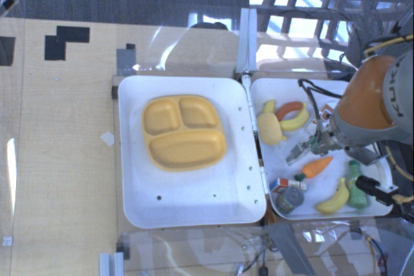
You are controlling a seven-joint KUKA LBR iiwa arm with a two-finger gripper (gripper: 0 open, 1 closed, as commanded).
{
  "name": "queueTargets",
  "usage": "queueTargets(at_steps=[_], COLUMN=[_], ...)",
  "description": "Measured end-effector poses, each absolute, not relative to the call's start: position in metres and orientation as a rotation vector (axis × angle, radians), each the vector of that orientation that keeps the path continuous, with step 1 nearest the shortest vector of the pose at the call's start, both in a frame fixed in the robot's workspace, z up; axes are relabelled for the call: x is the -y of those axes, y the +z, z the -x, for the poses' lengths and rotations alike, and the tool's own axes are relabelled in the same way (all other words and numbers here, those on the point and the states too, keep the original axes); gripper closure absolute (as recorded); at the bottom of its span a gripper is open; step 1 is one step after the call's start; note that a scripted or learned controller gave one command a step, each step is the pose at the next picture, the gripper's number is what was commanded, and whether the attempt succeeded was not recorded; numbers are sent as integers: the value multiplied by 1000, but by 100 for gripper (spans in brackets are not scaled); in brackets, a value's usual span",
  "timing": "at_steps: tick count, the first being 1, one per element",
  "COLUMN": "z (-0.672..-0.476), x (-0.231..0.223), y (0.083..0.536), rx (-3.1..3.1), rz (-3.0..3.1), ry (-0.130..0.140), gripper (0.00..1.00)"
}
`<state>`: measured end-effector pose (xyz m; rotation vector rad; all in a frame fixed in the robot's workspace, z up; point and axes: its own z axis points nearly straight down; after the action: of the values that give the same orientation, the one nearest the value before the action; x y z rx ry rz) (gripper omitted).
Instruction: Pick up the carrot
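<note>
Overhead slanted view of a bench (58, 139) bearing two shallow white bins side by side. The left bin (194, 203) holds a yellow three-compartment tray (184, 132), lying flat toward the bin's far half, with two small compartments on the far side and one long compartment on the near side. The right bin (278, 168) holds the smaller objects. The carrot (317, 167), orange with a small green tip at its left end, lies on the bin floor near the middle of the right bin, tilted with its right end pointing toward the far side. The arm (365, 103), grey with an orange band above the wrist, reaches in from the right, and its gripper (309, 147) hangs just above and to the left of the carrot, close beside it; nothing is visible between the fingers, and whether they stand wide or narrow cannot be told from this angle. Toward the far left of the right bin lie a pale yellow pear-like fruit (270, 127), a red-and-yellow curved piece (292, 115) just beside it. Along the near edge lie a small can (289, 198), a banana (334, 198) and a green bottle-shaped object (355, 185), the banana touching the green object.
</note>
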<state>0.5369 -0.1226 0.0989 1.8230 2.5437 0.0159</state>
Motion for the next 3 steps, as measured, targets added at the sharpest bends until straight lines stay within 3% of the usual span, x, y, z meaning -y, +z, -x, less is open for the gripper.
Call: queueTargets(at_steps=[1,2,3], z=[-493,-496,-489], x=[148,148,84], y=[89,99,216], rx=[-2525,-2524,-2424], rz=[-1848,-1844,-1994], ry=[13,18,2], gripper=[0,100,100])
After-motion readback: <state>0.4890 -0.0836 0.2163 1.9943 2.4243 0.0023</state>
